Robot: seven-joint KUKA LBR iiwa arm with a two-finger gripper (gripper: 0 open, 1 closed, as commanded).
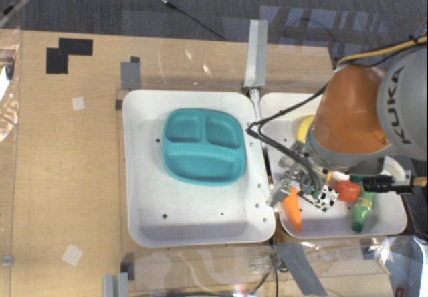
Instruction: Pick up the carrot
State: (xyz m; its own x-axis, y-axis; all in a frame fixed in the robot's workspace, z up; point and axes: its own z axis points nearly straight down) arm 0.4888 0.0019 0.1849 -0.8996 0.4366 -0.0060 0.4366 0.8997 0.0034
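Note:
The orange carrot [293,211] lies in the front left corner of the right bin [334,229], its thick end pointing up toward the arm. My gripper [299,192] hangs low just above that thick end. The fingers look open, with one grey finger [281,191] to the left of the carrot's top. The carrot's lower part rests on the bin floor. The grey arm with its orange band [351,112] covers much of the right bin.
A teal divided plate [202,145] sits in the left bin [144,215]. In the right bin a red item [348,190] and a green item [361,214] lie just right of the carrot, and a yellow item [303,130] peeks out behind the arm.

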